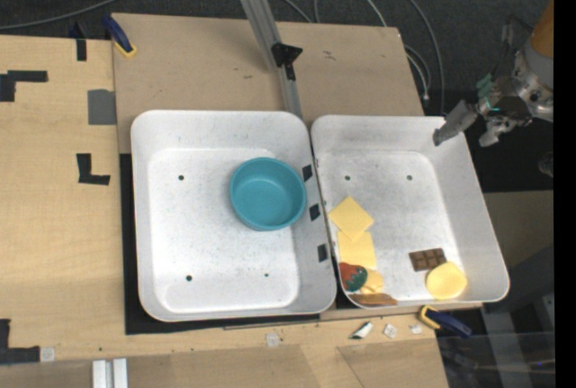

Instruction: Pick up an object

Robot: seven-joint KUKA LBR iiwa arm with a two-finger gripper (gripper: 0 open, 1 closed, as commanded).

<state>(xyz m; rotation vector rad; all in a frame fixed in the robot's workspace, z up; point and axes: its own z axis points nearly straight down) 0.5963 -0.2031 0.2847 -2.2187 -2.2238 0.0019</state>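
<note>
Above the far right corner of the right bin [468, 163], the gripper [470, 126] hangs with its two fingers spread apart and nothing between them, one dark finger slanting down toward the bin's rim and the other paler one out beyond the edge. It sits at the margin rather than over the load, which reads as a waiting or approach pose: no pick has begun, and the arm has a free path inward from its own side. The candidates lie clustered at the near end of that bin, likely because they slid or were dropped there: two yellow squares [353, 230] overlapping just beside the dividing wall, a red and green item [354, 276] below them against the near rim, a small brown block [427, 259], and a yellow round piece [445, 281] touching or nearly touching the block's lower right corner. A blue bowl [266, 193] stands upright in the left bin [162, 197], well apart from the gripper (a farther reach, and its wide rim looks awkward for a narrow pinch). The brown block seems the easier target, though its round neighbour crowds one side.
</note>
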